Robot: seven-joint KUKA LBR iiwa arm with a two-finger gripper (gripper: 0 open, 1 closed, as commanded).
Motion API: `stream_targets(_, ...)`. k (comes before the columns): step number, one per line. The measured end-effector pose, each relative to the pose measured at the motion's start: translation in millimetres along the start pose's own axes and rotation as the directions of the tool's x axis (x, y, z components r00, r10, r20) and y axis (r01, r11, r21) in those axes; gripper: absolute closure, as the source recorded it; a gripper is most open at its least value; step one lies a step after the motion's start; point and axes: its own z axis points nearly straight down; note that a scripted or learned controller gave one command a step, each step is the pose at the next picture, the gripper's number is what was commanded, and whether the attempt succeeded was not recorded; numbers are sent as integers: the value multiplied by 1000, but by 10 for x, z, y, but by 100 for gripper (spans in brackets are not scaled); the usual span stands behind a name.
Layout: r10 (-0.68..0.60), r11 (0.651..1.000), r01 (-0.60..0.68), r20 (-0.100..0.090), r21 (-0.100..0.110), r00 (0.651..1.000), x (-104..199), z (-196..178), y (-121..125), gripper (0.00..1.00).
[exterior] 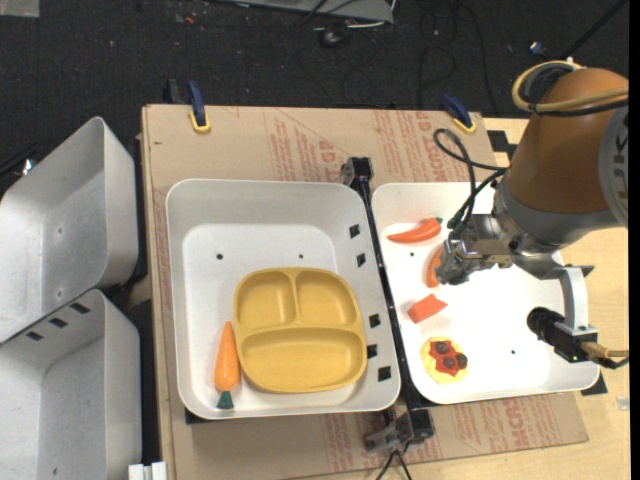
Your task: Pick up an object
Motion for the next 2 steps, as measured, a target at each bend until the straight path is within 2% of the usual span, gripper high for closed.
stream_targets(2,0,1000,0,0,3,1000,1077,283,116,100)
